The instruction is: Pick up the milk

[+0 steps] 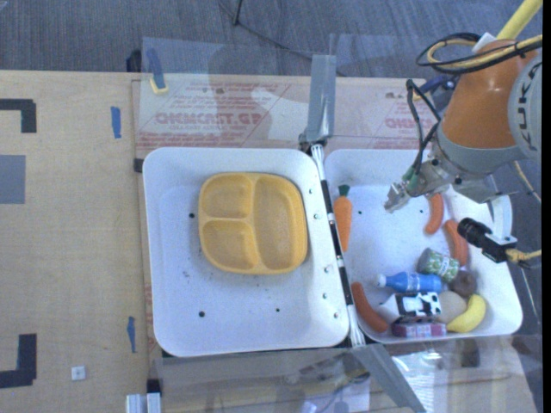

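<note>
One milk carton [420, 304], cow-spotted, lies on its side in the right bin [379, 231], long axis running 3 to 9 o'clock. At its 12 o'clock hovers the hand [403, 194]; whether spread or pressed together, I cannot tell.

We see 2 white bins [172, 317], smooth matt plastic. Yellow divided tray [253, 222]: matt plastic, lightly speckled. Bench [69, 256]: pale wood-grain finish. Milk [419, 305] carton looks glossy, cow-patterned.
</note>
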You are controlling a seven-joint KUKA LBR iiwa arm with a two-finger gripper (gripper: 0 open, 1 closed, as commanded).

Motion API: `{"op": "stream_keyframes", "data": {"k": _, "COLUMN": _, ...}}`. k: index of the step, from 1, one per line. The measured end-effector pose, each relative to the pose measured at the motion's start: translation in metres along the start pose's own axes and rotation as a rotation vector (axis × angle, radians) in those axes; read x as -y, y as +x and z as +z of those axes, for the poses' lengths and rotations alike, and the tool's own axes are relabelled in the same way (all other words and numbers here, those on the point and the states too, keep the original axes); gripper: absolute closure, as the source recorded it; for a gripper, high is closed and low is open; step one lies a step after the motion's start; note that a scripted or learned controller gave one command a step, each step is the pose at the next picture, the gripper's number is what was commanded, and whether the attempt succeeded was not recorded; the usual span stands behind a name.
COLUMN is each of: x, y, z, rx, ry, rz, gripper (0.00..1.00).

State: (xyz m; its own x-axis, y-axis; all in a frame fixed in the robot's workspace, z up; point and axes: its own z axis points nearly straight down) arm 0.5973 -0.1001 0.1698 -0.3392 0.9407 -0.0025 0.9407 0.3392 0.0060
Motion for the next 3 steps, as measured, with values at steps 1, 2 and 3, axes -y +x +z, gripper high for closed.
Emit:
{"op": "stream_keyframes", "data": {"k": 1, "x": 0.016, "y": -0.003, "z": -0.047, "rx": 0.0, "ry": 0.003, "rz": 0.091, "gripper": 1.0}}
{"op": "stream_keyframes", "data": {"k": 2, "x": 0.016, "y": -0.003, "z": -0.047, "rx": 0.0, "ry": 0.003, "rz": 0.091, "gripper": 0.0}}
{"op": "stream_keyframes", "data": {"k": 3, "x": -0.052, "y": -0.057, "z": -0.028, "rx": 0.0, "ry": 0.002, "rz": -0.018, "gripper": 0.0}}
